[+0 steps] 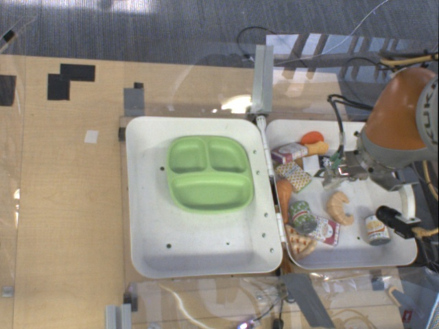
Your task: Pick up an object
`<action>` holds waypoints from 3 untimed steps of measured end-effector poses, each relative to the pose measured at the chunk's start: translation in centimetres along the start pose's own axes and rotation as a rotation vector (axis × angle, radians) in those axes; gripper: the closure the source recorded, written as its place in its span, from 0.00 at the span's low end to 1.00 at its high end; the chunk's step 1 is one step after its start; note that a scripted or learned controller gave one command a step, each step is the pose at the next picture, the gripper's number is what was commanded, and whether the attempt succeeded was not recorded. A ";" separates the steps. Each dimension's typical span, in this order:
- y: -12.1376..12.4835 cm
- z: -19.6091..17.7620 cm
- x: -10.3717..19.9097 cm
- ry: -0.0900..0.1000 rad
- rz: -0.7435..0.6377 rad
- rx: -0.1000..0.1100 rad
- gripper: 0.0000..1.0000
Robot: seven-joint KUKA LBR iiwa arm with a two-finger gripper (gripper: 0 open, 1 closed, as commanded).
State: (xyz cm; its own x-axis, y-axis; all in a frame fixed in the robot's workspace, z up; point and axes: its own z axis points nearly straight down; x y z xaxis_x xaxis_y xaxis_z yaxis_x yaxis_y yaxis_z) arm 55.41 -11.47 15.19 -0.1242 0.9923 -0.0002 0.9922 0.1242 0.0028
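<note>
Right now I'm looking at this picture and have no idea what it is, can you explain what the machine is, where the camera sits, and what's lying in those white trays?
The camera is fixed above a wooden bench and looks down at a slant. The grey and orange shape on the right is a robot arm; its gripper hangs over the right bin, and nothing is visibly held. That bin holds toy food and packets: a croissant, a small can, a green can lying on its side, a carrot, an orange-red piece and a checkered packet. The left bin holds a green divided plate. The arm's job is to pick up one object.
</note>
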 end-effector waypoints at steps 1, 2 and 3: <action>0.0 0.0 0.0 0.000 0.000 0.000 0.00; 7.3 3.7 -3.6 -0.015 0.095 -0.043 0.00; 11.1 4.4 -7.3 0.000 0.103 0.006 0.00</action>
State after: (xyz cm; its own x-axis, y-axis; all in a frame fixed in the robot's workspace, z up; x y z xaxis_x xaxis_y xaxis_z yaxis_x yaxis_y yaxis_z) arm 67.35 -17.36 10.79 -0.0218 0.9998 -0.0007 0.9998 0.0218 -0.0036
